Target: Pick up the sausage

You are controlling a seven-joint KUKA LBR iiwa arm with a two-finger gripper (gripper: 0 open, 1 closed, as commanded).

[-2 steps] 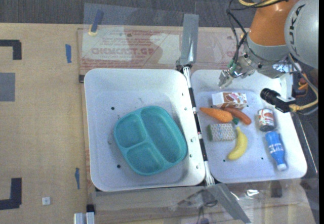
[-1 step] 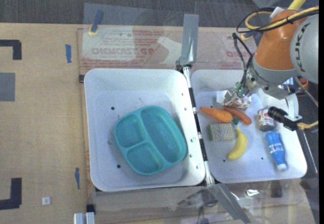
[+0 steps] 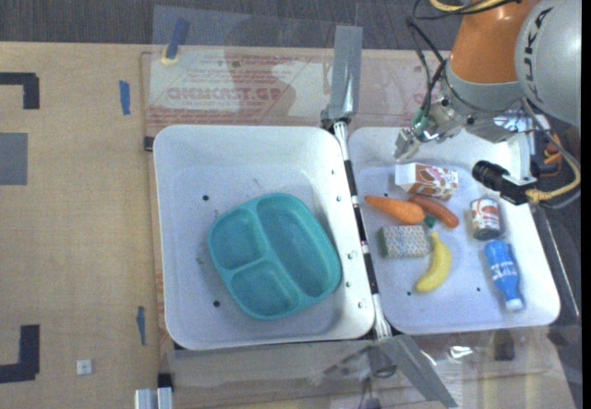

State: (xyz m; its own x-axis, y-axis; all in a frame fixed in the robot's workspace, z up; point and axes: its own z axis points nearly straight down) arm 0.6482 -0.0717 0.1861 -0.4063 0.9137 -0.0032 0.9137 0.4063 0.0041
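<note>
Above the carton [image 3: 432, 180] in the right bin [image 3: 545, 301], our end effector [image 3: 412, 141] hangs over bare floor at the bin's back edge; whether it is open or closed we cannot tell. The sausage [image 3: 435, 210] lies just in front of the carton, touching the carrot [image 3: 395, 209] on its left. We judge we should come forward past the carton, descend straight, and close across the sausage's width, clear of the carrot.
</note>
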